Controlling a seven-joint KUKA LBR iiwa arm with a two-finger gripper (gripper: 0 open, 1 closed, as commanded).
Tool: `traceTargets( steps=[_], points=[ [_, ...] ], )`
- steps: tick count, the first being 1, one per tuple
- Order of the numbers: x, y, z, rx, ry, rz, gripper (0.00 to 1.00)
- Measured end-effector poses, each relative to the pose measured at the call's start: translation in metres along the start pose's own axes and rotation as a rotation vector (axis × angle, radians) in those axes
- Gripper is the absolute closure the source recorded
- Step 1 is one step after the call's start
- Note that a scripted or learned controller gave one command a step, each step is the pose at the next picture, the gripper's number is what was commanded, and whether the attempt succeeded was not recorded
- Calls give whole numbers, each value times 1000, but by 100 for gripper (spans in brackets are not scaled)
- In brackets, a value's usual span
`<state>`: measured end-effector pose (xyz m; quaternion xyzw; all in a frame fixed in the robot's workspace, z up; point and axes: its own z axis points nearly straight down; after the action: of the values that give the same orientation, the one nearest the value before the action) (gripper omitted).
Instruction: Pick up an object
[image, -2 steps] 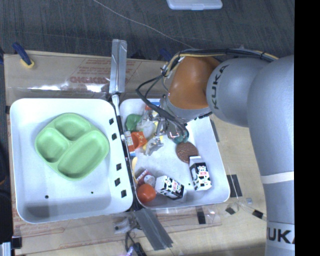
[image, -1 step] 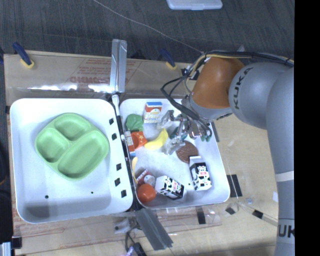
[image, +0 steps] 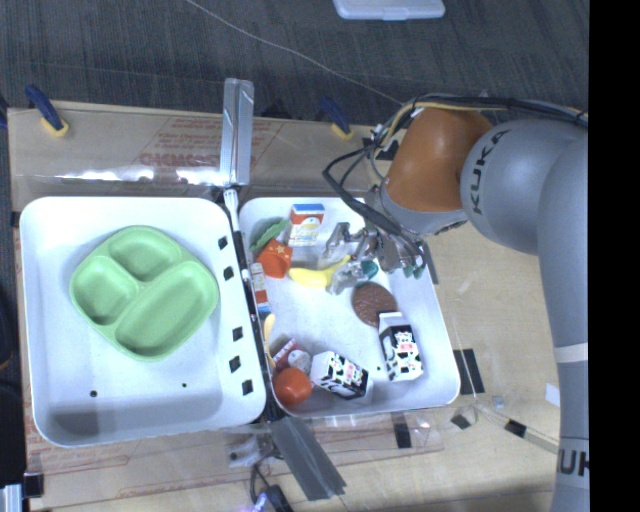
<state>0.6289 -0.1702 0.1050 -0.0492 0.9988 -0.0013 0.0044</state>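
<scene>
A: Where is the end effector (image: 362, 258) seen?

B: It is seen low in the right bin (image: 440, 340), near the top, with the grey arm (image: 520, 190) coming in from the right. It cannot be told if it is apart or together. Too much is packed around it.

A: What is likely being picked?

B: The banana (image: 318, 274), it is guessed. It lies just beside the end effector, near the middle top of the right bin. Nothing is seen held.

A: Which way is the banana pointed?

B: Its long side is laid across the bin, left to right, and a bit tipped. One end points at the red pepper (image: 274, 260). The other end points at the end effector.

A: What could go wrong?

B: The banana is crowded. A small carton (image: 306, 224) sits just above it, and a brown cookie (image: 373, 301) lies near. These could be bumped or pinched by mistake. The banana could also be pushed away if it is grabbed at its tip. It is round and smooth, so it could be squeezed out and dropped.

A: And the left bin (image: 40, 300)?

B: A green plate (image: 146, 290) is lying there, well apart.
</scene>
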Motion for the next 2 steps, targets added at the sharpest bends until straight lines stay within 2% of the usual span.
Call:
traceTargets(
  steps=[1,2],
  points=[
    [-20,75,-125,0,-6,11,100],
    [-36,76,-77,-3,12,108,100]
  ],
)
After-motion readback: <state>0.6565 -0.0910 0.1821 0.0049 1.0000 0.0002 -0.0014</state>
